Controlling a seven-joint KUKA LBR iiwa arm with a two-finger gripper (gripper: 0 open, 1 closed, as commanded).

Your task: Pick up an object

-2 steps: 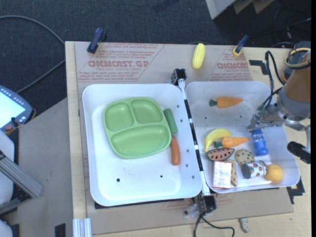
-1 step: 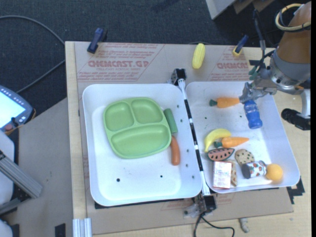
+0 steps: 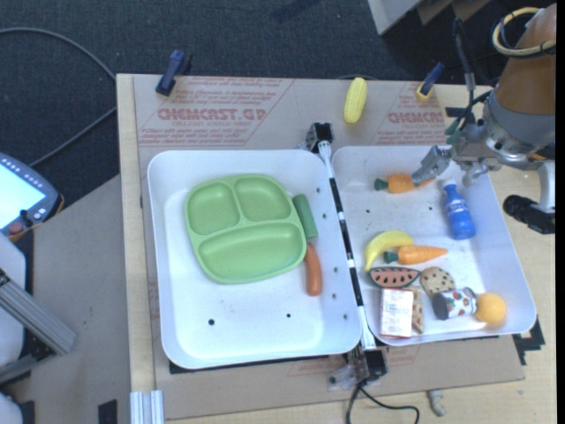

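Observation:
My gripper (image 3: 454, 166) hangs over the far part of the right bin (image 3: 512, 263), fingers open with nothing between them. A blue bottle (image 3: 458, 213) lies just in front of it, cap towards the fingers. A small carrot (image 3: 399, 183) lies beside the left fingertip (image 3: 433, 163). Nearer the front of this bin lie a banana (image 3: 387, 244), a longer carrot (image 3: 420, 254), a watermelon slice (image 3: 395, 277), a cookie (image 3: 435, 280), a small carton (image 3: 398, 312), a can (image 3: 452, 304) and an orange ball (image 3: 491, 308).
The left bin (image 3: 177, 307) holds a green divided plate (image 3: 243, 228), a green stick (image 3: 305, 215) and an orange sausage-shaped piece (image 3: 312, 269). A yellow corn cob (image 3: 355, 100) lies on the board behind the bins. Blue clamps (image 3: 170, 71) grip the board's far edge.

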